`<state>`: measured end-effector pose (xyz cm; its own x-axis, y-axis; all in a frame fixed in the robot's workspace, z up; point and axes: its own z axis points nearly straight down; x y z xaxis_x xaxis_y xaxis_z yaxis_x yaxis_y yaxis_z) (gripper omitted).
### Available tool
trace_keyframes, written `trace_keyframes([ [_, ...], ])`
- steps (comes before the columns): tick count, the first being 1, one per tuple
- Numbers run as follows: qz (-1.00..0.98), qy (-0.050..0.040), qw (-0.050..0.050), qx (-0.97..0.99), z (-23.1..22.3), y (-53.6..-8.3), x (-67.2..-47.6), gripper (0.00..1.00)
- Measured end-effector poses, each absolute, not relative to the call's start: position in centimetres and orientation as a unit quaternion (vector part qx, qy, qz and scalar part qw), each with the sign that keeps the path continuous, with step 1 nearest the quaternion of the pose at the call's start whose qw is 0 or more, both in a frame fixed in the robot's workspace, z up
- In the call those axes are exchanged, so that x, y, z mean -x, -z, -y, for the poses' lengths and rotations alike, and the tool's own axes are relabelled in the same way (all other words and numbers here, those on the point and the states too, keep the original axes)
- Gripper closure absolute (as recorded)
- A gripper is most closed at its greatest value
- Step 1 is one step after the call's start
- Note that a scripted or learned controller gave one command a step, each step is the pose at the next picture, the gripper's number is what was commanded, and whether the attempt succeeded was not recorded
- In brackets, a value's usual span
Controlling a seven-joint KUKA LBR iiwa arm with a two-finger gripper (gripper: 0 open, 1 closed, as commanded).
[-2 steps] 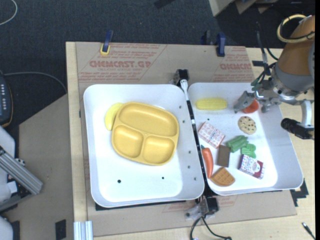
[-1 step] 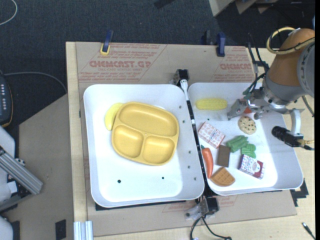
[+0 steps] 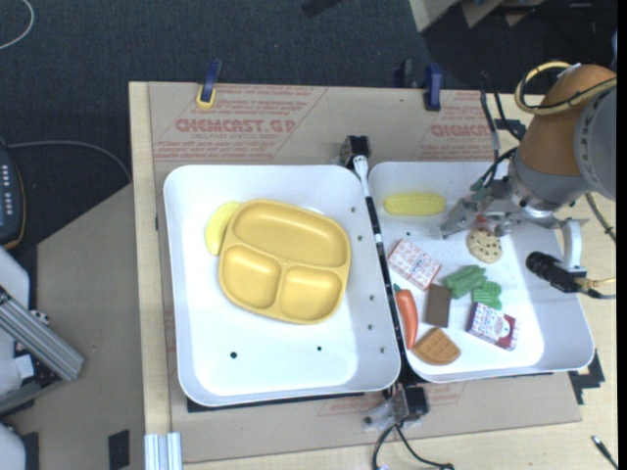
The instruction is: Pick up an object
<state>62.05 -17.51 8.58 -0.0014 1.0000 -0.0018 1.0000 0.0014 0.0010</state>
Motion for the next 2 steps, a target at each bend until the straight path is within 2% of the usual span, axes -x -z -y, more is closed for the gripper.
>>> trace_keyframes([
  [1, -0.708, -0.0009, 0.004, -0.707, 17.6, -9.8, -62.2, 1.0],
  [2, -0.707, -0.0015, 0.003, -0.707, 17.5, -14.2, -62.4, 1.0],
])
